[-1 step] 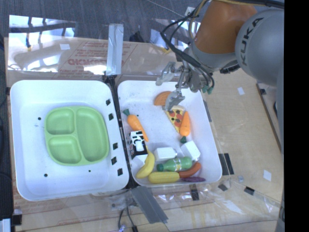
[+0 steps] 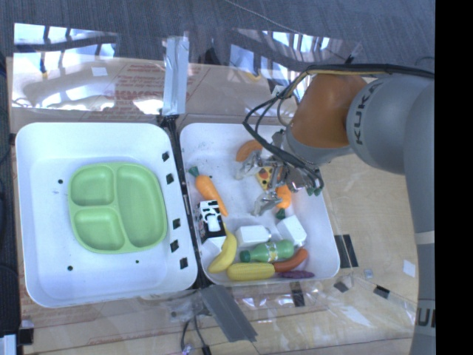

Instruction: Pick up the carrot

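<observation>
Camera view: the gripper hangs open over the right bin, fingers astride nothing, probably poised for a descent. The carrot lies at its nine o'clock, near the bin's left wall, long axis running eleven to five, green top toward eleven.

An orange carrot with a small green top lies flat in the right-hand white bin, close to its left wall. It rests diagonally, green end toward the upper left, tip pointing toward the lower right.
</observation>
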### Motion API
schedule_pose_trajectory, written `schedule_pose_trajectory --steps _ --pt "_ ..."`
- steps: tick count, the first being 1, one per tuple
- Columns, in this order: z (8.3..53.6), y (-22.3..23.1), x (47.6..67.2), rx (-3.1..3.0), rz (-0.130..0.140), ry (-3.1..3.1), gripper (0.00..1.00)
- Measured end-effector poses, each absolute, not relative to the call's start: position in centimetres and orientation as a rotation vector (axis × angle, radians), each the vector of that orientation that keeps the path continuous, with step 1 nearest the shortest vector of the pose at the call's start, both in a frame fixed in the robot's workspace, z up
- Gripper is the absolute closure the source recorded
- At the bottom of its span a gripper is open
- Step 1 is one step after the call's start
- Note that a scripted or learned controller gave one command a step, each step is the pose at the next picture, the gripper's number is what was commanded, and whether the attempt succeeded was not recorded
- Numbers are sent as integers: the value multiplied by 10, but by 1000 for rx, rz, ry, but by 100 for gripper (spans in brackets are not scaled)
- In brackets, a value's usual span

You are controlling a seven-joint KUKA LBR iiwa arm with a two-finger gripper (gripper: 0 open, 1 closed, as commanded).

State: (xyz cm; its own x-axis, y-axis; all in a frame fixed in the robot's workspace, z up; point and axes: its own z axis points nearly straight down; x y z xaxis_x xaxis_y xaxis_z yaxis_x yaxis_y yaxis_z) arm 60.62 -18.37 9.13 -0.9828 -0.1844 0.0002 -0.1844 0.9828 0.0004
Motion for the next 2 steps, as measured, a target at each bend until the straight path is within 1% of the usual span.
schedule_pose_trajectory --steps 1,2 --pt "103 -182 608 303 1 -3131 100" --pt "180 -124 634 -46 1 -3148 100"
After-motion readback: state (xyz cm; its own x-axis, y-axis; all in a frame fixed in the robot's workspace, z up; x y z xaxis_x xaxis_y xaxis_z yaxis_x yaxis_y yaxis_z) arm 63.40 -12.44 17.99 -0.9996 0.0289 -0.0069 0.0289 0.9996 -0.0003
